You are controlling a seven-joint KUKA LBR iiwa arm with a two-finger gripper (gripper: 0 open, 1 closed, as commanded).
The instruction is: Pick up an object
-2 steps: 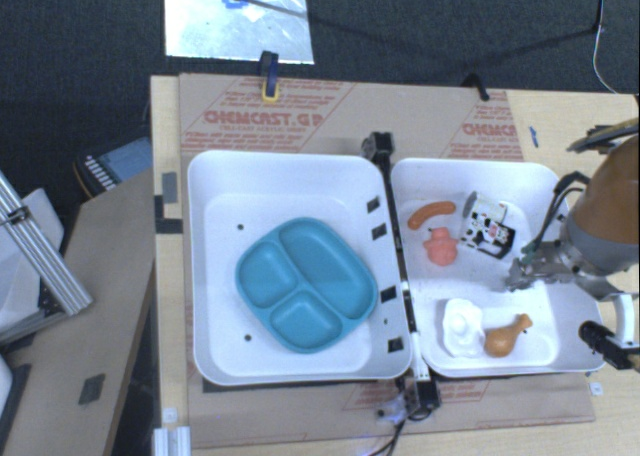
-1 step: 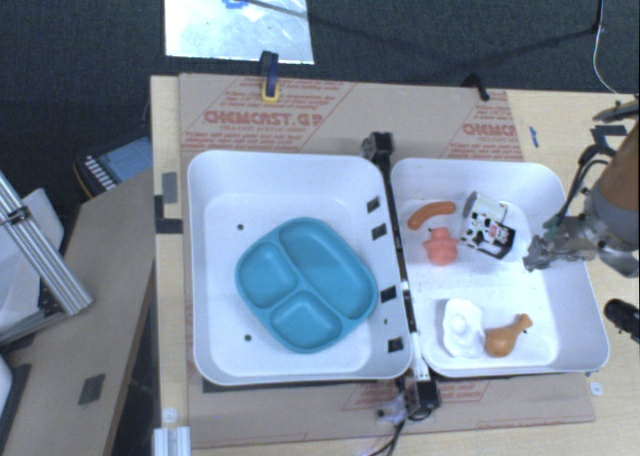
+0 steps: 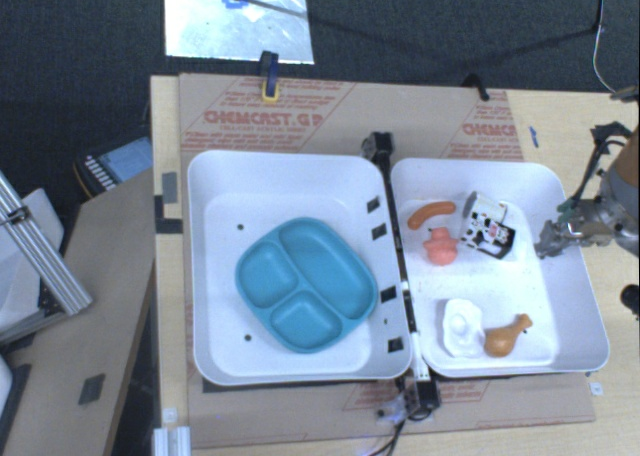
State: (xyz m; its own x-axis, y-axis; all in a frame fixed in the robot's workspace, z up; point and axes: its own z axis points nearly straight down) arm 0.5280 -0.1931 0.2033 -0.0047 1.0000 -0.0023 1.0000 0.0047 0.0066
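The right bin [image 3: 560, 274] holds an orange sausage [image 3: 431, 213], a pink toy figure [image 3: 440, 246], a black-and-white patterned box [image 3: 488, 226], a white fried-egg toy [image 3: 461, 328] and a brown drumstick [image 3: 506, 334]. My gripper [image 3: 556, 238] hovers at the bin's right rim, to the right of the patterned box and apart from every object. Nothing lies between its fingers that I can make out. The arm enters from the right edge.
The left bin [image 3: 215, 244] contains a teal divided plate [image 3: 305, 284]. A black clip divider [image 3: 392, 244] joins the two bins. Cardboard [image 3: 330, 114] lies under both, and a shiny metal sheet [image 3: 238, 4] sits on the dark floor behind.
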